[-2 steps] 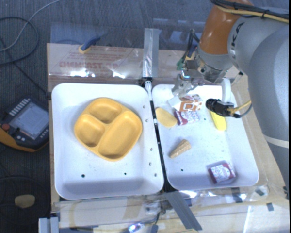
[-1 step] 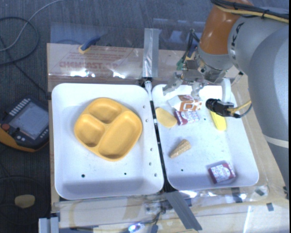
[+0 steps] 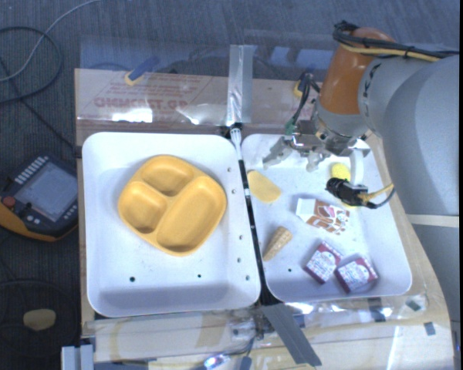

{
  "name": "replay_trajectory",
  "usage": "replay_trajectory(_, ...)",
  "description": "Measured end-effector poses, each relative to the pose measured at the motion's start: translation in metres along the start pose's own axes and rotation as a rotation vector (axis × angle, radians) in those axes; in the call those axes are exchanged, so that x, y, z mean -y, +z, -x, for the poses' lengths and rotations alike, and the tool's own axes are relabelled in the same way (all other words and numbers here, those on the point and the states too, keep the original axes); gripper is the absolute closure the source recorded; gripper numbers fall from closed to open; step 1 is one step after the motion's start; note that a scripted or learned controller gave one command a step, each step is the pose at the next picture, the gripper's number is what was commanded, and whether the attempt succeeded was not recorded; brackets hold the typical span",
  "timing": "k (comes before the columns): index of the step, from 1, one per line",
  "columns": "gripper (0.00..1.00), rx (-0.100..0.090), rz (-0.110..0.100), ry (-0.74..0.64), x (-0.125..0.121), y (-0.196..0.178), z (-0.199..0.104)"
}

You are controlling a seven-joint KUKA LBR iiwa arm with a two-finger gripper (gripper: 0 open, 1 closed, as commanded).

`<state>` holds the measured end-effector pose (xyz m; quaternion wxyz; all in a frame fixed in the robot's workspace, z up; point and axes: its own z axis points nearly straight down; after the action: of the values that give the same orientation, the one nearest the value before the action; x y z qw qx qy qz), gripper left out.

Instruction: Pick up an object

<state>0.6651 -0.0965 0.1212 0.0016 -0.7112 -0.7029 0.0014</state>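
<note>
Pale yellow oval piece, maybe a toy chip or a slice of something; the view is too soft for us to name it better. It lies flat in the right bin, at that bin's upper left, close to the divider wall. We take it as the likeliest target since it sits nearest the gripper.

The gripper hangs over the upper part of the right bin, just above and right of the oval piece in the frame. Its fingers are spread apart with nothing between them.

Handling, as we judge it: the piece is light, thin and probably rigid plastic, with a smooth, slightly slippery face. Because it lies flat, a pinch across its short width at the middle looks best. Its closeness to the bin wall leaves little room for a finger on that side.

Other candidates in the right bin:
- A tan cone-shaped piece lies lower left.
- A white printed packet lies at centre.
- Two maroon packets lie side by side, lower right. They are boxier and easier to pinch by their edges.

The left bin holds a yellow divided plate.
</note>
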Motion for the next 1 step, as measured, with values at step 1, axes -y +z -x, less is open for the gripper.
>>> replay_trajectory(1, 0.00, 0.001, -0.003, 0.355, 0.0340, 0.0011, 0.0513)
